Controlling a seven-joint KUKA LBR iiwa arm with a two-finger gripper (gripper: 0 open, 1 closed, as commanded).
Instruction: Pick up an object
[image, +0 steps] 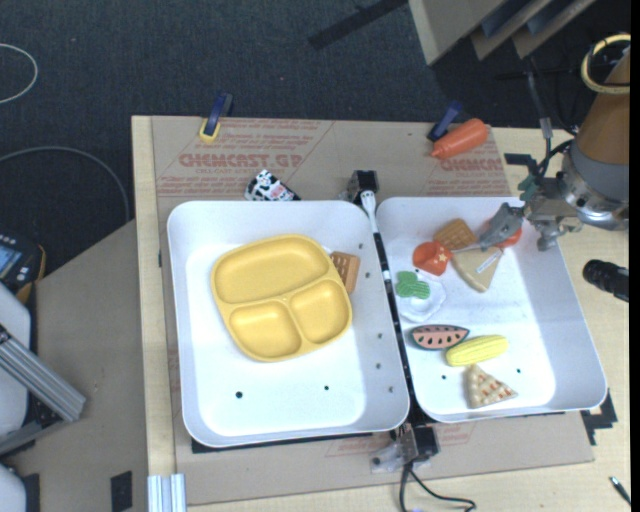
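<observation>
My tool (505, 228) hangs over the right bin's (575, 300) far edge; grip state unclear. Cheese wedge (478, 268) lies just below, crowded by tomato (432, 257) and cracker (455, 235). Risk: nudging neighbours, closing on nothing.

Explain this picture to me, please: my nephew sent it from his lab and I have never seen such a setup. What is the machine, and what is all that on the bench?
The camera looks down at a slant on a bench with two white bins. The left bin holds a yellow divided plate with a waffle piece beside it. The right bin holds toy food: a tomato, a watermelon slice, corn and a pizza slice, among others. At the right edge is a robot arm; its claw hangs over the far side of the right bin. I cannot tell whether it holds anything. A toy carrot lies outside, beyond the bins.
</observation>
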